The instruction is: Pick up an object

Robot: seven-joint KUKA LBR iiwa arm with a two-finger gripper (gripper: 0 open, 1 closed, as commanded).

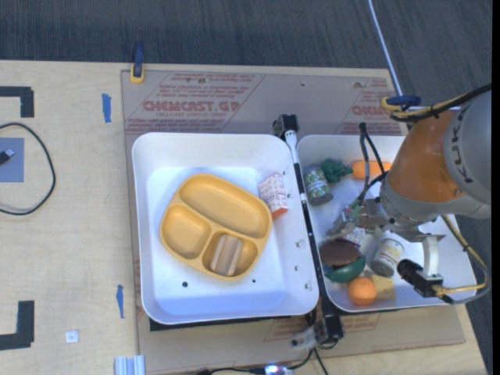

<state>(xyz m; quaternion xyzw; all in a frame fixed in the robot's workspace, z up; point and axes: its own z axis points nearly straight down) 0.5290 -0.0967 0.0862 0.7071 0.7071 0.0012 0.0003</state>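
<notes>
Camera view: arm (pixel 426 170) low over right bin (pixel 461 276) clutter.

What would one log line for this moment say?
arm: over right bin | target: undecided | left bin: yellow tray, wrapped snack | held: nothing seen

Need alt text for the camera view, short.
A grey arm with an orange band reaches from the right over the right bin, cluttered with small items including an orange ball and a can. The left bin holds a yellow divided tray with a pale piece in one compartment and a small red-and-white packet beside it.
</notes>
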